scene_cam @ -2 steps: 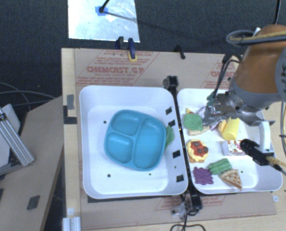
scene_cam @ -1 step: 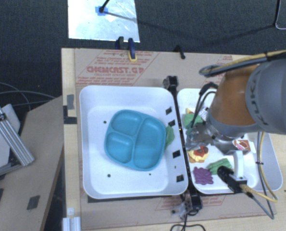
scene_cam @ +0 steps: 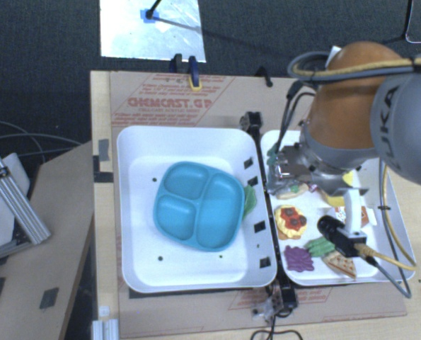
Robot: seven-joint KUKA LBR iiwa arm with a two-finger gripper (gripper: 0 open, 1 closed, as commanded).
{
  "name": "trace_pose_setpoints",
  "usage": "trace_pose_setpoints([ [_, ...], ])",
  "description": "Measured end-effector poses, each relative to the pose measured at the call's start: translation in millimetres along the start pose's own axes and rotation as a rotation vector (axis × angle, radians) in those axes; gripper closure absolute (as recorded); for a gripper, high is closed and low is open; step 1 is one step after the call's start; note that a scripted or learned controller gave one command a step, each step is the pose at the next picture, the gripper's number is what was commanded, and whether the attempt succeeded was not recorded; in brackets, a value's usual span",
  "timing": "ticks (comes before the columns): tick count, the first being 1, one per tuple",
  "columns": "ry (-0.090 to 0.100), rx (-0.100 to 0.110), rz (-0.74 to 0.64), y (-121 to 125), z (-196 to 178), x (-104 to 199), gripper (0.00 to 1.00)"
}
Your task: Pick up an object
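Observation:
My gripper [scene_cam: 284, 177] hangs low over the far left part of the right bin [scene_cam: 272, 144], beneath the grey and orange arm. A tan and pink piece [scene_cam: 297, 188] lies right beneath it, partly hidden. Just in front of it lies a round yellow toy with red spots [scene_cam: 291, 222]. Nearer the front wall are purple grapes [scene_cam: 299, 258], a green toy [scene_cam: 319, 246] and a brown pizza slice [scene_cam: 341, 264]. A yellow piece [scene_cam: 335, 198] peeks out beneath the wrist.
The left bin [scene_cam: 136, 261] holds a blue divided plate [scene_cam: 197, 205] with a green bit [scene_cam: 250, 200] poking out at its right edge. A red and white item [scene_cam: 364, 217] lies at the right bin's right side. A divider with black clips [scene_cam: 261, 225] separates the bins.

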State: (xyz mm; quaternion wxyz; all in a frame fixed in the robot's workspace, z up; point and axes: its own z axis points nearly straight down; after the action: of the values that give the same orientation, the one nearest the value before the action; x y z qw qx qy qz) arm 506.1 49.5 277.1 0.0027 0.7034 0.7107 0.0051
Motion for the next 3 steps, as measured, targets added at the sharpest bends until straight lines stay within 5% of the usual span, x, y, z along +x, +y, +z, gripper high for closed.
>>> trace_pose_setpoints([
  [1, -0.002, 0.013, 0.001, -8.4, 36.1, 46.5, 1.00],
  [2, 0.001, -0.009, 0.006, -16.4, -133.2, 21.8, 1.00],
  [3, -0.002, 0.005, -0.002, -16.6, -134.9, 23.6, 1.00],
])
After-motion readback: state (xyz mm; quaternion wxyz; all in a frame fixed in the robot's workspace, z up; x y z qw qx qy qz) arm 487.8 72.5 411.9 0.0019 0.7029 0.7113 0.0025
